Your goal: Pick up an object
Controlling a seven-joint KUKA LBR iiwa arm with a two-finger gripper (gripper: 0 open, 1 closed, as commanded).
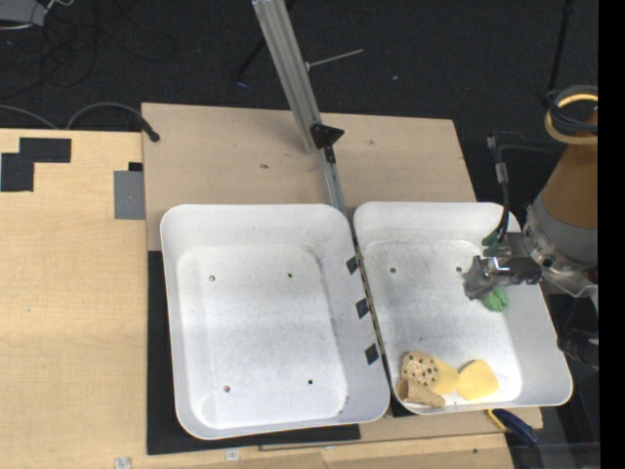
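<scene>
Overhead, the camera looks down on a worktop (410,145) that carries two shallow white bins side by side. The left bin (186,252) has a speckled floor with a few small dark holes. The right bin (420,225) holds the loose things. A small green object (497,301) lies near that bin's right wall, about halfway along it. At the bin's near edge sit a tan spotted piece (420,369) and a yellow piece (477,380) just beside it, the two close together and well apart from the green object.

The arm (571,193) reaches in from the right, its orange band above a grey wrist. Its end effector (485,277) hangs over the right bin, directly above and touching or nearly touching the green object; which of the two cannot be told. Whether the end effector is apart or together cannot be told either, since it shows as a dark cluster of metal.

A slanted aluminium rail (293,76) rises behind the bins.
</scene>
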